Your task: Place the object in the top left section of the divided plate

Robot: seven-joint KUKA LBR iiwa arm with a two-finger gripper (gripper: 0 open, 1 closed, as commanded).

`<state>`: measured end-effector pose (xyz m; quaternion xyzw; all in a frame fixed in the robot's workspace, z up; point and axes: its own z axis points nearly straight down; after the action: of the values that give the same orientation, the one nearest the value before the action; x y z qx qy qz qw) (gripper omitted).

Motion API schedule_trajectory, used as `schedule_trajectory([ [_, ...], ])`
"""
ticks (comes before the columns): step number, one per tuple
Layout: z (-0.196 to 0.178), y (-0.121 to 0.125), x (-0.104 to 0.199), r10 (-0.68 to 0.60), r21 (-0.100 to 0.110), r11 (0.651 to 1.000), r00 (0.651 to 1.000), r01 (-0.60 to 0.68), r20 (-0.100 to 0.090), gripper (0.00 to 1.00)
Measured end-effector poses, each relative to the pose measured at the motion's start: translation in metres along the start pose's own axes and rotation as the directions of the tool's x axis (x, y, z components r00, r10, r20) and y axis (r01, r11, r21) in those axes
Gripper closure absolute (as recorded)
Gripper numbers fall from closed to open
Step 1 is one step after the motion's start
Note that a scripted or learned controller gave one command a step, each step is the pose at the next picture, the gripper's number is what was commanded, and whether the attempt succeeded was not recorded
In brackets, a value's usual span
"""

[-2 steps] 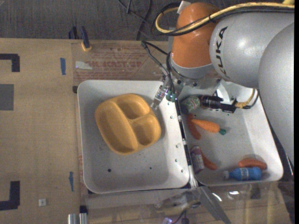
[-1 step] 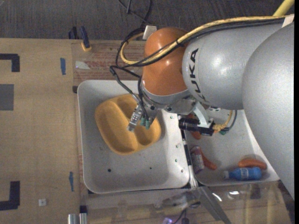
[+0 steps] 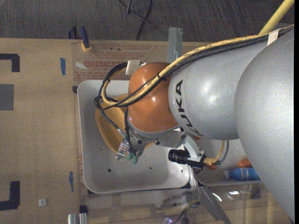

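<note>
You can read "KUKA" in black capitals, turned sideways, on the smooth grey metal robot arm [image 3: 210, 101]. The red print on the tan board [image 3: 100, 64] above the bins is too blurred to read. The arm's glossy, rounded orange band [image 3: 149, 99] sits over the shallow white left bin [image 3: 93, 171], which has rounded corners and a matte floor with a few dark specks. Yellow and black cables [image 3: 110, 101] loop off the band's left side. The round yellow divided plate [image 3: 105, 125] lies in that bin. You see only its left curved rim, as the rest is under the arm, so its sections cannot be made out. The two-finger gripper [image 3: 128, 154] hangs just past the plate's lower edge, above the bin floor, with a greenish bit at its tip. You cannot tell whether it is released or clenched, nor whether it grips anything. The object to be placed cannot be picked out with certainty. A black cylinder [image 3: 183, 157] juts from the wrist. In the white right bin [image 3: 219, 182] a blue bottle-shaped item [image 3: 243, 174] lies just beside a small orange item [image 3: 245, 163]. Blue tape strips [image 3: 63, 66] and black corner marks [image 3: 11, 62] sit on the pale wooden bench [image 3: 37, 125].
</note>
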<state>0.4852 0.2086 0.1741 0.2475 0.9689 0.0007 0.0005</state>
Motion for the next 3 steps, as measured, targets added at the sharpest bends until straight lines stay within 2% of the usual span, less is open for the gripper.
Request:
schedule_trajectory([
  [1, -0.080, 0.059, -0.070, -0.011, -0.003, 1.000, 1.000, 0.011, 0.004, 1.00],
  [2, -0.084, 0.061, -0.091, 0.178, -0.003, 0.984, 0.984, -0.178, 0.004, 1.00],
  [3, -0.003, -0.011, 0.001, 0.138, 0.001, 0.990, 0.990, -0.138, -0.001, 1.00],
])
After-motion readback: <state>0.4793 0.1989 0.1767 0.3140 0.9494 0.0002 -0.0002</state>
